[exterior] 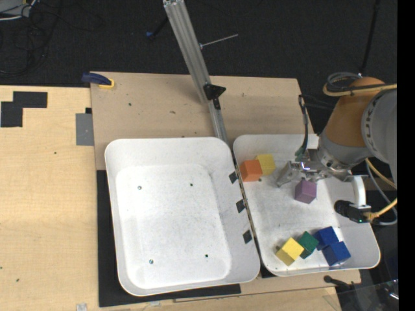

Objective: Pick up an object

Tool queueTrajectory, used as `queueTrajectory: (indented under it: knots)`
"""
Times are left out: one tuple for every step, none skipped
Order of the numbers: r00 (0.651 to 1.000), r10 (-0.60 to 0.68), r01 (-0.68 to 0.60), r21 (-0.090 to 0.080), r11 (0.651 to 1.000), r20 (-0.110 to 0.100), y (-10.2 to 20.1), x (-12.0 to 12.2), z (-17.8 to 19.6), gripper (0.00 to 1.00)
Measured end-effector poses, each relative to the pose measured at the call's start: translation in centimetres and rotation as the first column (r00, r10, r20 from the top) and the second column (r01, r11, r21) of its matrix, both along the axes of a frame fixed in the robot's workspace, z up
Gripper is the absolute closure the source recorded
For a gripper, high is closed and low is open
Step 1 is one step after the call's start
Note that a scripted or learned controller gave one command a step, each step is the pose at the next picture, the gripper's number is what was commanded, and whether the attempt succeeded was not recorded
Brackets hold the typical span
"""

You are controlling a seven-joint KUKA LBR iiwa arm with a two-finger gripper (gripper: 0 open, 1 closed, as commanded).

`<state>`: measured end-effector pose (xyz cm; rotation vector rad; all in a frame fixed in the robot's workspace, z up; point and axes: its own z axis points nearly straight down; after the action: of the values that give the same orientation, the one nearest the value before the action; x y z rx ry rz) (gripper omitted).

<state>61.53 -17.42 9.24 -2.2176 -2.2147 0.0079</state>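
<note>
Blocks of several colours are scattered in the right bin [259, 251], which occupies the lower right of the frame beside the larger left bin [123, 157] at centre. An orange block [251, 170] and a yellow block [266, 163] are seen touching one another near the upper left corner of the right bin, close to the divide between the two bins. A purple block [305, 190] is found right of them, in the upper middle of the right bin. Directly above it the gripper [303, 172] is positioned, its metal fingers spread apart, one pointing down-left toward the yellow block and the other lying nearer the wrist; the purple block sits just below the finger ends, and whether it is gripped or merely touched cannot be told from this slant. The grey arm [382, 128] with its orange band [350, 118] is seen entering from the right edge of the frame. Toward the lower right of the right bin a cluster is formed by a second yellow block [289, 251], a green block [308, 243] and two blue blocks [331, 245], all close together or touching. A slanted aluminium rail [191, 50] is seen running from the top centre of the frame down to the gap between the bins.
</note>
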Motion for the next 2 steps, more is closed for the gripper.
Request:
queueTrajectory:
  knots:
    - [1.0, -0.002, 0.002, -0.001, 1.0, 0.005, 0.0, 0.0, -0.2, 0.0]
    - [1.0, -0.007, 0.007, -0.001, 1.0, 0.005, -0.1, 0.0, 0.8, 1.0]
